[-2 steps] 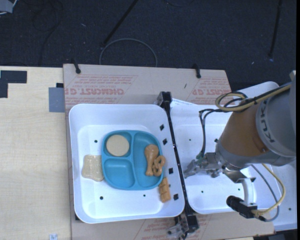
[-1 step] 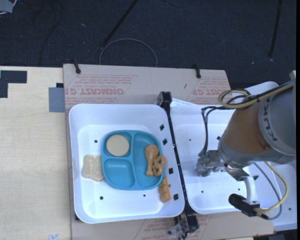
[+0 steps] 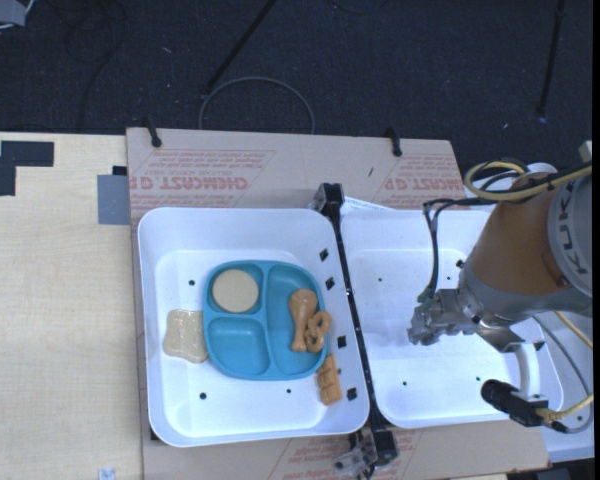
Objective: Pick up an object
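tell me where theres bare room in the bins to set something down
Right bin: bare floor between the divider and the gripper, and along its front edge. Left bin: bare strips in front of and behind the blue tray. Crowded: the tray's sides, with a biscuit on one and a pastry on the other.

Even, bright overhead light falls on both white bins [image 3: 170, 268], washing their floors nearly featureless. Shadows are soft and faint. The floor [image 3: 280, 48] behind is dark, and the picture is slightly soft throughout.
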Available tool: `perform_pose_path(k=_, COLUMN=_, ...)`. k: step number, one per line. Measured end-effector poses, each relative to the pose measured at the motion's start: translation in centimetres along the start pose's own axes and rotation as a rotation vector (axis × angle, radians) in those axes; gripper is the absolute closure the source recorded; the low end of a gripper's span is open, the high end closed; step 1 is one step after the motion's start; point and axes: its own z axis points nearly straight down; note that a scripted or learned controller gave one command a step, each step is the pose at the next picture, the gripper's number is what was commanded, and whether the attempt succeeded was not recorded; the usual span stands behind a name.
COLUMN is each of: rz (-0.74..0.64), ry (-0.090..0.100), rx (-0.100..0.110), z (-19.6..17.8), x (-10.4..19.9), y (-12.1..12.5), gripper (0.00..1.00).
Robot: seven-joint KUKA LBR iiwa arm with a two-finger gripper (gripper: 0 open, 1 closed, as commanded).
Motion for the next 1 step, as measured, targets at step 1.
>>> perform_pose_path(k=1, rz=-0.007, ry=0.0, rx=-0.003, z=-6.25, x=0.12, y=0.39, gripper=1.0)
